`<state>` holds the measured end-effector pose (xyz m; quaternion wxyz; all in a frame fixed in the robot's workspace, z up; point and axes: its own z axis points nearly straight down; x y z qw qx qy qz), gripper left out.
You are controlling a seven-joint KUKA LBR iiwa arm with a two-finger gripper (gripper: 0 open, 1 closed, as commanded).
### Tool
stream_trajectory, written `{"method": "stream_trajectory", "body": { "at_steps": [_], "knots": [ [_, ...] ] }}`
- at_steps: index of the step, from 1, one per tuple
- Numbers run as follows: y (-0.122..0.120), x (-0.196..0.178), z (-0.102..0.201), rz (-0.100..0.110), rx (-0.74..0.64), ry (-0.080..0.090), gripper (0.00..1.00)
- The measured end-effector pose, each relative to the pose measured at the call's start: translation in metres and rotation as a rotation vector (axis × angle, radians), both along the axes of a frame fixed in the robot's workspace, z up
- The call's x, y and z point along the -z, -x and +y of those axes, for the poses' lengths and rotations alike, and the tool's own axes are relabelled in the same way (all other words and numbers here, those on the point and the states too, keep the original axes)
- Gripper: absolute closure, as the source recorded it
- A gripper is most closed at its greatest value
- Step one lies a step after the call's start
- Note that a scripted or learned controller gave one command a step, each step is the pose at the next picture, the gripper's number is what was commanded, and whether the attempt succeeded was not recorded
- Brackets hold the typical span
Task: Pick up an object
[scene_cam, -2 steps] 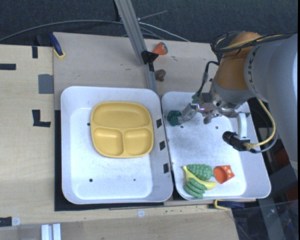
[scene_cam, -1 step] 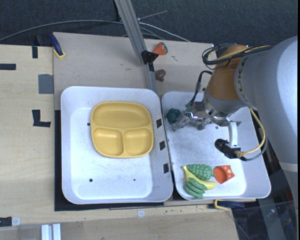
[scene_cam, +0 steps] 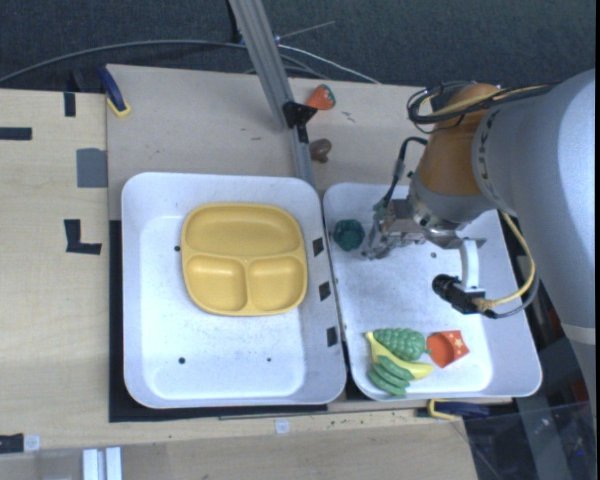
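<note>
Arm over the right bin point(scene_cam: 510, 368).
The gripper point(scene_cam: 380, 243) hung just right of a teal ball point(scene_cam: 349, 233); its opening could not be told.

Left of the gripper point(scene_cam: 378, 245), a yellow divided plate point(scene_cam: 245, 257) of smooth, slightly glossy plastic is seen in a white bin point(scene_cam: 145, 298) of smooth, speckled plastic. The bench point(scene_cam: 40, 298) beyond looks like matt pale wood, and the arm point(scene_cam: 540, 188) behind the gripper is finished in smooth grey with a glossy orange band point(scene_cam: 450, 163).

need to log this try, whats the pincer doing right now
pincer: cannot be told; low in the right bin, beside the teal object.
</note>
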<state>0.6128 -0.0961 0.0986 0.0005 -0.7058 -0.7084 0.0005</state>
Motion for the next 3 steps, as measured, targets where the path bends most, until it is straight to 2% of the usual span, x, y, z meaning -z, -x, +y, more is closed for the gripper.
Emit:
{"method": "stream_trajectory", "body": {
  "at_steps": [2, 3],
  "knots": [
    [0.008, -0.123, -0.002, -0.007, 0.002, 0.001, 1.0],
    [0.008, -0.159, -0.001, -0.005, 0.002, 0.0, 1.0]
  ]
}}
